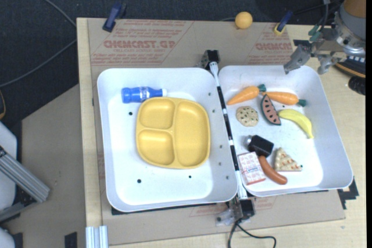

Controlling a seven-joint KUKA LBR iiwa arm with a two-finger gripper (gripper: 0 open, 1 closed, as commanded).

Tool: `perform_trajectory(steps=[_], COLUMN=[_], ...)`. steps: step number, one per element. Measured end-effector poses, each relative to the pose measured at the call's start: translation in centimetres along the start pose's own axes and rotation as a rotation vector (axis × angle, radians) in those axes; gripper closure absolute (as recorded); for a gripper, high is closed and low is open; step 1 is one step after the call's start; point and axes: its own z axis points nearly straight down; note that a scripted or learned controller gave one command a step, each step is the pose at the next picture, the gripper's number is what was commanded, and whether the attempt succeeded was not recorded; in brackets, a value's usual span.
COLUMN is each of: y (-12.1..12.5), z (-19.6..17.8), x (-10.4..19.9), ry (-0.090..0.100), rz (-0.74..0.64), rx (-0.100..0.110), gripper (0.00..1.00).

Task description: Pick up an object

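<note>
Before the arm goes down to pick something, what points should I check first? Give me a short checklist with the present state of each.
1. Gripper free of any object: ok, fingers spread, nothing between them.
2. Gripper above a target: not ok, it hangs at the right bin's far rim.
3. Banana lies apart from its neighbours: ok.
4. Sausage free to grasp: not ok, it touches the pizza slice.
5. Height above the bin: cannot tell.
</note>
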Motion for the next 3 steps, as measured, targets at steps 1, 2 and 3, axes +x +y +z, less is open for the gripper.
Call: perform_trajectory(steps=[1, 2, 3], y=[-2.9, -2.7, -10.2], z=[15.6, 14.4, 8.0], x=[1.9, 1.8, 1.5], ry=[0.001, -0.001, 0.001], rz=[0.000, 0.001, 0.001], rx=[0.003, -0.002, 0.001], gripper=[0.00, 1.00, 1.00])
